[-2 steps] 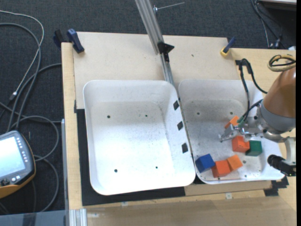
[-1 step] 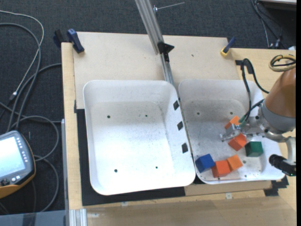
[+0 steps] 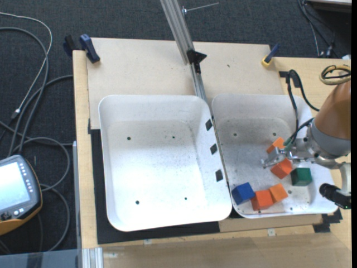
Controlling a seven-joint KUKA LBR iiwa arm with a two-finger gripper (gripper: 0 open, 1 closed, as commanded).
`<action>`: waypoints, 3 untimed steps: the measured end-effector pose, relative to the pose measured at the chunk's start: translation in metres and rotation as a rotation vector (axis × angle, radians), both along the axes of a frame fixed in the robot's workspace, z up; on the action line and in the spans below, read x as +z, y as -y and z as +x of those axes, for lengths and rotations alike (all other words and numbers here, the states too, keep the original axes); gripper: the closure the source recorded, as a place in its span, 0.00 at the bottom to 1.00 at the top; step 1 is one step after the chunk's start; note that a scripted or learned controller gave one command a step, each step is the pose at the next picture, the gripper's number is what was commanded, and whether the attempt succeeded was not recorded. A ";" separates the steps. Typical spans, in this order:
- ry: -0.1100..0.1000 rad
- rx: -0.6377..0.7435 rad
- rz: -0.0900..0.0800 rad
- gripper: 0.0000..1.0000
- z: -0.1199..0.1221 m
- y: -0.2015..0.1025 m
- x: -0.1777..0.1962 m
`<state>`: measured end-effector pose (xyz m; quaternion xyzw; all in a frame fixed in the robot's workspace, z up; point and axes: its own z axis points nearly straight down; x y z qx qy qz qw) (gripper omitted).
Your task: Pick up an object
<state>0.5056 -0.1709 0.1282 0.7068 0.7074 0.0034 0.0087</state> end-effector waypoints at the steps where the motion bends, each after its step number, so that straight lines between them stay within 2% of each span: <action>1: 0.005 0.001 -0.002 1.00 0.001 0.000 0.011; 2: 0.002 0.001 -0.001 0.00 0.001 0.000 0.010; 3: -0.009 -0.001 0.005 0.00 0.003 0.000 -0.001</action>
